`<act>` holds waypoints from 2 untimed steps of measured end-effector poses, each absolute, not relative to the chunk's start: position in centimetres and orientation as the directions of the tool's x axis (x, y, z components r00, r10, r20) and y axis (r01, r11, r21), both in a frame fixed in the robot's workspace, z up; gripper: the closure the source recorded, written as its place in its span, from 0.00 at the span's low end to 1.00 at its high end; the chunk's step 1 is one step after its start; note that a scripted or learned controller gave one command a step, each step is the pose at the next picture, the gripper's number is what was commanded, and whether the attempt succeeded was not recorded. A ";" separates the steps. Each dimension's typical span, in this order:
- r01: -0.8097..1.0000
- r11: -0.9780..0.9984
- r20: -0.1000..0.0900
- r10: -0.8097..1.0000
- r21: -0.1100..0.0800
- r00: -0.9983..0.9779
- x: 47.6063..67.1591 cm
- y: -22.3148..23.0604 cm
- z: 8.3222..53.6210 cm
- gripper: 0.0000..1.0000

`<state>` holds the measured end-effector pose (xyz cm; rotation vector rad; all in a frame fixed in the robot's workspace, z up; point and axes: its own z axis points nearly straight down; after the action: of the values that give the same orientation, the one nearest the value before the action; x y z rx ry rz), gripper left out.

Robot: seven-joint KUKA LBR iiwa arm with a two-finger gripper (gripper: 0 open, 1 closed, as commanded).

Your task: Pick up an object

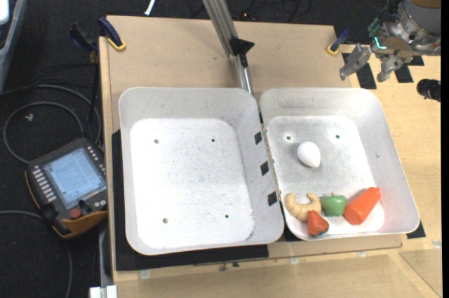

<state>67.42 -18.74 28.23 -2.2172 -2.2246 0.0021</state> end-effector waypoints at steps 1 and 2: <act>1.000 0.003 0.001 1.000 -0.005 -0.003 66.9 -17.9 22.3 0.00; 1.000 0.000 0.000 1.000 -0.005 0.000 66.3 -17.5 17.7 0.00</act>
<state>66.28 -17.52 17.74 -2.2185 -2.2192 0.0048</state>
